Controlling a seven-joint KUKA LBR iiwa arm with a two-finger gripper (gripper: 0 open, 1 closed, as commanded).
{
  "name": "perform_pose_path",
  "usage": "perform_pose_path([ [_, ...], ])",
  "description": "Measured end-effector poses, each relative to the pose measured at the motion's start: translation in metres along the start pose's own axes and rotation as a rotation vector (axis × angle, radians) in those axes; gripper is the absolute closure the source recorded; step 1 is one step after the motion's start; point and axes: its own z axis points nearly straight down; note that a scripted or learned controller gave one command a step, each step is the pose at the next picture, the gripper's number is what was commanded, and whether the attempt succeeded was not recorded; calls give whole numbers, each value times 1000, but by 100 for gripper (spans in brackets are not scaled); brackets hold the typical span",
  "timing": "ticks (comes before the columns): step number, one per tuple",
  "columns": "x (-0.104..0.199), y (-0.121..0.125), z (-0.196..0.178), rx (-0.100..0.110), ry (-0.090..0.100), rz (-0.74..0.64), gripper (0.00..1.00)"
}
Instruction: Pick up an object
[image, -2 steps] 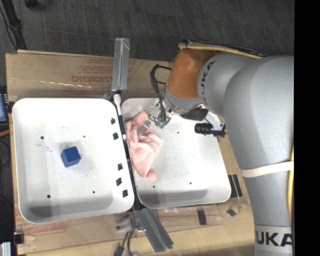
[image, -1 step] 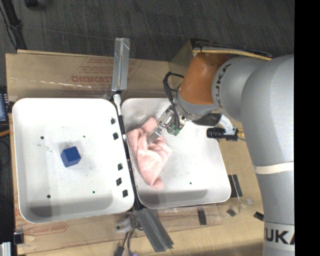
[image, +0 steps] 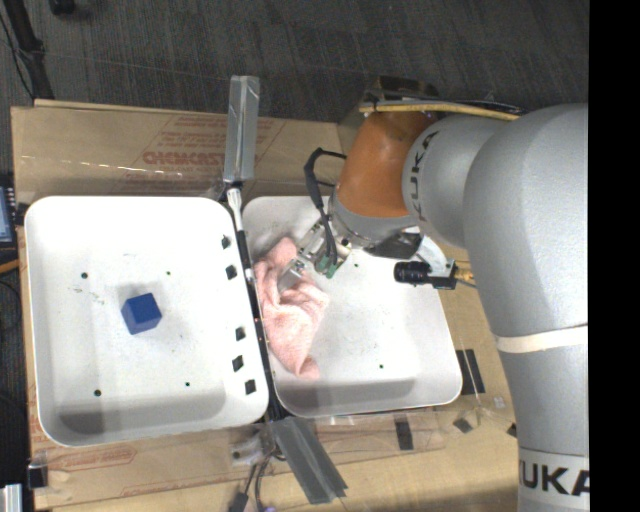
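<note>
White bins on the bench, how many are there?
2. The left bin holds a blue cube. The right bin, touching it along the middle divider, holds a pink cloth, with the gripper down at the cloth's upper end.

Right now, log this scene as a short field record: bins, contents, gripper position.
left bin: holds one blue cube, left of centre
right bin: holds a pink cloth, bunched along its left wall
gripper: down over the upper part of the pink cloth, at the cloth's surface
grip state: cannot tell from this view
arm: reaches in from the right, over the right bin
bench surface: brown cardboard under both bins
</note>
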Motion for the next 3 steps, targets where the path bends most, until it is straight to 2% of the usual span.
perform_pose_path([
  [1,-14,11,1,3,2,143,0],
  [2,-13,14,-7,1,7,137,100],
  [3,-14,14,-8,2,5,138,0],
])
